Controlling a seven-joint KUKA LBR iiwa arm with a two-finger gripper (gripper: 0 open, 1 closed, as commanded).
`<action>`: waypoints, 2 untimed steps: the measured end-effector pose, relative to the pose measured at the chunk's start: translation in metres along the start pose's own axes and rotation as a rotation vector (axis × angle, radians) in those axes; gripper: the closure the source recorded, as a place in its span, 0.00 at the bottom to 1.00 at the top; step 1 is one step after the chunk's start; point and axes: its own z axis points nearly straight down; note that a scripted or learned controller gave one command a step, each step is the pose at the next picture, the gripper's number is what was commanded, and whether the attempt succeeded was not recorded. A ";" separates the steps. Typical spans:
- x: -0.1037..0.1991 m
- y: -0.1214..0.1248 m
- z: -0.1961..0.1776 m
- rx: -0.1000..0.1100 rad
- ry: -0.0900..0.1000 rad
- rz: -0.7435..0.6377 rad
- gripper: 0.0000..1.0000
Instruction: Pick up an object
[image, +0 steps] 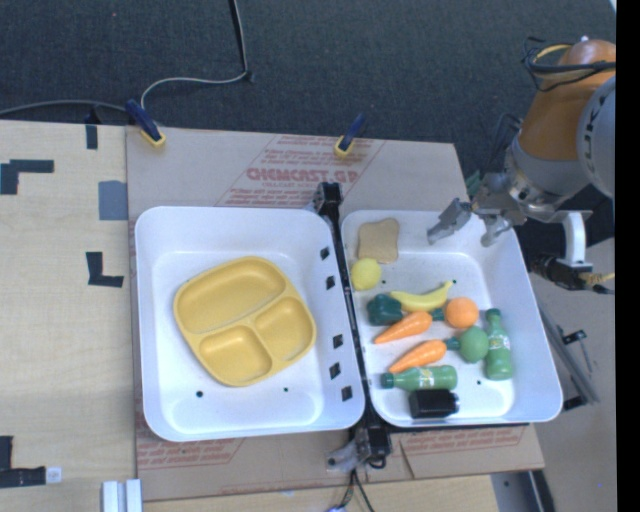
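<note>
Pincer is seen at upper right, over the far right corner of the right bin; its two fingers are spread apart, released, w/ nothing between them. It is carried by a grey arm w/ an orange band entering from the right.

Items listed near to far, right bin:
- Black box-like object, nearest the front rim.
- Green bottle laid on its side, just behind the black object.
- Second green bottle, set lengthwise along the right side.
- Orange carrot, tilted, betw. the two bottles.
- Green round fruit, touching or just beside the second bottle; which one can't be told.
- Second carrot, w/ a dark green item at its left end.
- Orange fruit, just right of the banana tip.
- Banana, curved, mid-bin.
- Lemon, near the divider side.
- Tan bread slice, farthest back, well left of the pincer.

Left bin: a yellow three-compartment plate is placed centrally, tilted.

Both bins are set on a cardboard sheet, held at the far edge by two blue-and-yellow clamps. All objects are apart from the pincer.
</note>
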 end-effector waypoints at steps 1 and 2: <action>-0.017 -0.032 0.125 -0.003 0.000 0.000 0.00; -0.055 0.035 0.092 -0.003 -0.001 0.000 0.00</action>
